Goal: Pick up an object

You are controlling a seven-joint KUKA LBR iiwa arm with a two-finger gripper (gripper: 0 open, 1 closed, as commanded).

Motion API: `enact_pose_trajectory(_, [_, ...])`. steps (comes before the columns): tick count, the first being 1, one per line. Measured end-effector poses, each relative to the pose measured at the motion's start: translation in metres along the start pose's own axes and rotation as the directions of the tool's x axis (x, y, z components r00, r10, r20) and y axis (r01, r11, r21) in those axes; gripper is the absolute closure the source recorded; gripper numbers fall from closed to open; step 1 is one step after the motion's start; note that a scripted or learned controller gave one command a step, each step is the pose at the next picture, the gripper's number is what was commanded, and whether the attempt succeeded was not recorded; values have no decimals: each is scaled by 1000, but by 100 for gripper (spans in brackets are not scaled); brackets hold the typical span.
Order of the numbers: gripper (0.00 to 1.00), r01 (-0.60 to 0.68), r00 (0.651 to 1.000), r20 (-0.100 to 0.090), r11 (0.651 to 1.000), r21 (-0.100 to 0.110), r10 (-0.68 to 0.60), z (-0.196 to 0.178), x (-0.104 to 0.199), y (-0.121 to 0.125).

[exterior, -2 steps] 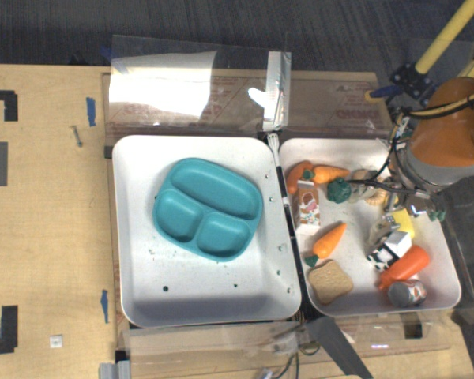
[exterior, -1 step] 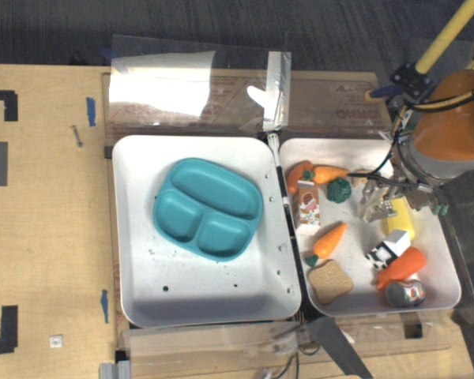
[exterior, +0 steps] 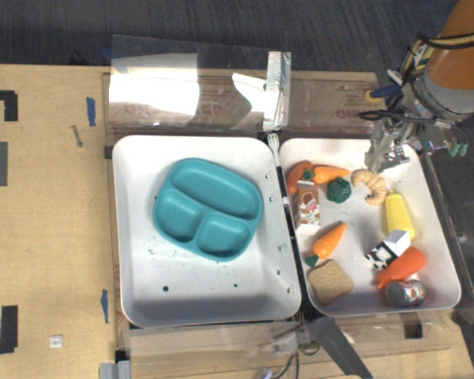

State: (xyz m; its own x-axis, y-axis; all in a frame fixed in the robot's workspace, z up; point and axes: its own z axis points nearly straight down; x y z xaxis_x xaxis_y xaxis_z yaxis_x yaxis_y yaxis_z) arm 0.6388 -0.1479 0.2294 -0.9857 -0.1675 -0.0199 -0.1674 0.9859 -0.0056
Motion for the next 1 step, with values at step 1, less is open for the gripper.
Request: enact_pose_trajectory(1, [0, -2, 1000, -12, 1000, -4, 2, 7, 3, 0])
